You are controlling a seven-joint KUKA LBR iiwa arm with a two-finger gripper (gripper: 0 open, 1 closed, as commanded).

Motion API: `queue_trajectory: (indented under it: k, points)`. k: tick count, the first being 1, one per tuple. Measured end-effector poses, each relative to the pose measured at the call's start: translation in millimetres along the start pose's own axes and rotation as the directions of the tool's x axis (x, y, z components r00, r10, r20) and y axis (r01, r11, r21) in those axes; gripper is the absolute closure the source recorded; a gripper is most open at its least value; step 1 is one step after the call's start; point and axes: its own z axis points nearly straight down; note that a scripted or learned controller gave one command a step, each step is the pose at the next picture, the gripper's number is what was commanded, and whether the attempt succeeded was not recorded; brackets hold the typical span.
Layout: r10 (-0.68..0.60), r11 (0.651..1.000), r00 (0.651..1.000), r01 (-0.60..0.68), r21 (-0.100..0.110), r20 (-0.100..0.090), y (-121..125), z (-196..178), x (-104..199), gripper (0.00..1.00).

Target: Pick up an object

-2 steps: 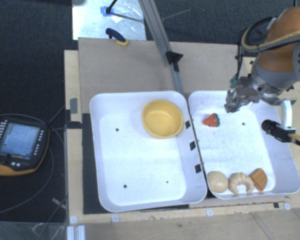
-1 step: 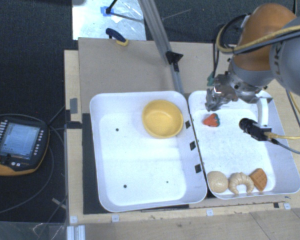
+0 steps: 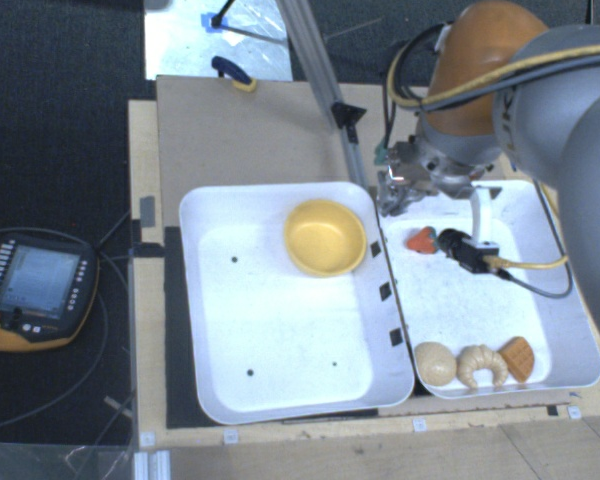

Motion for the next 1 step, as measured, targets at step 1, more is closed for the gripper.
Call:
queue_trajectory:
  k: [1]
  points:
    - [0.000, 1.000, 1.000, 0.000, -0.001, 0.000, 19.2, -4.0, 53.0, 1.00]
